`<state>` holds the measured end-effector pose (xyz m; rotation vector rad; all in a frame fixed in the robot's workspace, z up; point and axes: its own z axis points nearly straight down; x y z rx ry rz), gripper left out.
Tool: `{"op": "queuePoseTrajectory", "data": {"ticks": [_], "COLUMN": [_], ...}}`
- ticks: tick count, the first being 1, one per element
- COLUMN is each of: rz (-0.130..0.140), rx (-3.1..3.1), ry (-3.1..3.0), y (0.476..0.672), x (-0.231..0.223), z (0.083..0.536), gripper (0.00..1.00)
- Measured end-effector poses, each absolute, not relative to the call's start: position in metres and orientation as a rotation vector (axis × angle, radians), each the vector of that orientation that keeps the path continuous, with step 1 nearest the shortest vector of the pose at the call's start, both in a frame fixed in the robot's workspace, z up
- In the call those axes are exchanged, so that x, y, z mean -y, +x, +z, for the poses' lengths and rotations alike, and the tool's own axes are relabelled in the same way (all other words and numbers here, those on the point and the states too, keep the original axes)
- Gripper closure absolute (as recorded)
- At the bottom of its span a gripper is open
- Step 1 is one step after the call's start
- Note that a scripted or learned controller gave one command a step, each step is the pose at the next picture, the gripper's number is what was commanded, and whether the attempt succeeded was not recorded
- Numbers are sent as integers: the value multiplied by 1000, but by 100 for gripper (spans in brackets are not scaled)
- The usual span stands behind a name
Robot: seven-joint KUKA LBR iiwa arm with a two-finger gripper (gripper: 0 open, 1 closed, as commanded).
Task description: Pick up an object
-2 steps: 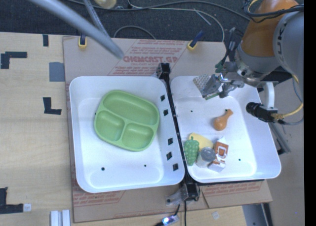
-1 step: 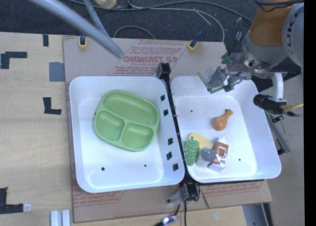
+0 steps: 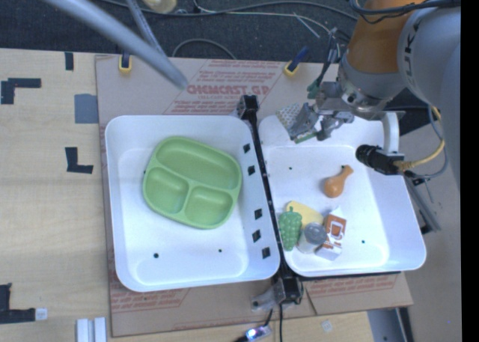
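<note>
Gripper (image 3: 308, 125) hovers at the right bin's (image 3: 389, 258) far-left corner; open or closed, cannot tell. Objects sit nearer: orange drumstick (image 3: 337, 180), green grapes (image 3: 290, 227), small carton (image 3: 332, 235). Risk: descent hits rim, or clustered items deflect the grasp.

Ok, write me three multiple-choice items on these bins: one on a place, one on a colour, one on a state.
1. Where does the plate lie?
A. left bin
B. right bin
C. on the cardboard

2. What colour is the plate?
A. red
B. green
C. blue

3. How does the pincer stand to the toy drumstick?
A. gripping it
B. pressing on it
C. apart from it, above the right bin's far edge

Key: 1 A, the plate sits in the left bin. 2 B, it is plainly green. 3 C, the drumstick lies alone on the bin floor.
</note>
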<state>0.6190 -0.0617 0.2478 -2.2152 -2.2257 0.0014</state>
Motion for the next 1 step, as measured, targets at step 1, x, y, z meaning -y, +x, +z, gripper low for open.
{"op": "queuePoseTrajectory", "data": {"ticks": [1], "rz": [1], "rx": [2226], "ry": [-2214], "y": [618], "x": [13], "z": [250], "gripper": [100]}}
